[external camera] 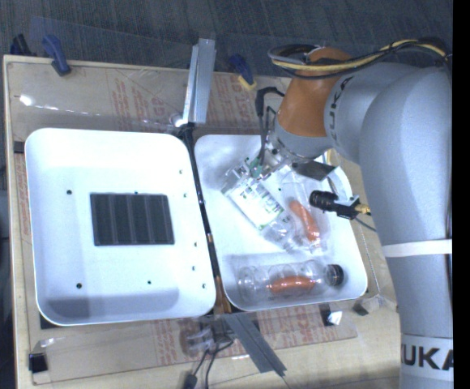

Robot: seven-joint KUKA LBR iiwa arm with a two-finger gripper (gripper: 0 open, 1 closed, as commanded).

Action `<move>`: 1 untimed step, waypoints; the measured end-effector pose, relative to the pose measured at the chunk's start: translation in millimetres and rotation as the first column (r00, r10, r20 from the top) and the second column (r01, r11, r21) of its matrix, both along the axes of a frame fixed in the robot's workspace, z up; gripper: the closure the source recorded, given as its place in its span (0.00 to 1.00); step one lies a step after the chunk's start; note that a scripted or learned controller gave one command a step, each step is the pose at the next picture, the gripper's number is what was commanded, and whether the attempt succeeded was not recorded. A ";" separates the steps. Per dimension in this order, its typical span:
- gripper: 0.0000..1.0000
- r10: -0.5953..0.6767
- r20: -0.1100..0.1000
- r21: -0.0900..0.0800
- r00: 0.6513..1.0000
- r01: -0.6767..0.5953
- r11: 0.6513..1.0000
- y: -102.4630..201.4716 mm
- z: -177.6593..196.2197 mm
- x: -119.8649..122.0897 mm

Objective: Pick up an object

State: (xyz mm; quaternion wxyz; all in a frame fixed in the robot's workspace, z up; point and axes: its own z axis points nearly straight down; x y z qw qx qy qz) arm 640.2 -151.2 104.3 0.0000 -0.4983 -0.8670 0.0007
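Observation:
My gripper (255, 170) hangs over the back of the right bin (211, 156), under the orange-banded wrist (304, 108). Its tip is at the upper end of a clear flat packet with a white label (257, 203), which lies at a slant in the bin's middle. Whether it touches the packet I cannot tell. Right of the packet lies an orange piece in clear wrapping (304, 222). A clear bottle with an orange item inside and a black cap (290, 282) lies along the bin's front wall.
The left bin (57, 160) holds a dark ribbed rectangle (131, 219) on its floor. A small black part (326, 201) sticks out by the right bin's right side. The grey arm (405, 177) covers the right edge. Clamps and a metal bar (198, 79) stand behind the bins.

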 end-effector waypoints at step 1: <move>1.00 -0.143 -0.001 0.001 0.990 0.143 0.990 71.9 88.1 16.9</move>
